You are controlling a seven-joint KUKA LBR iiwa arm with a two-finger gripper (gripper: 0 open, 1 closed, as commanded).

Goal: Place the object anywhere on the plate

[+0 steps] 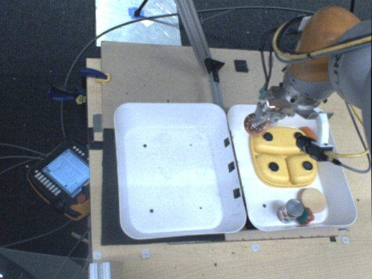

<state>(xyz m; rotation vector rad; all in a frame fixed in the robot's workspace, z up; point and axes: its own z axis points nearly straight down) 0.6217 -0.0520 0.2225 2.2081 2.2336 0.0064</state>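
A yellow plate (283,151) with three compartments lies in the right bin (251,211), toward its far half. My gripper (260,117) hangs over the plate's far left corner. A small brown, round object (254,124) sits between its fingertips, right at the plate's edge and partly over the bin floor. The fingers are shut on it. I cannot tell how high it hangs above the plate.
A tan round disc (314,197) and a small grey, green and red cluster (293,212) lie in the right bin's near corner. A small orange item (308,133) shows by the plate's right side. The left bin (168,167) sits beside it.
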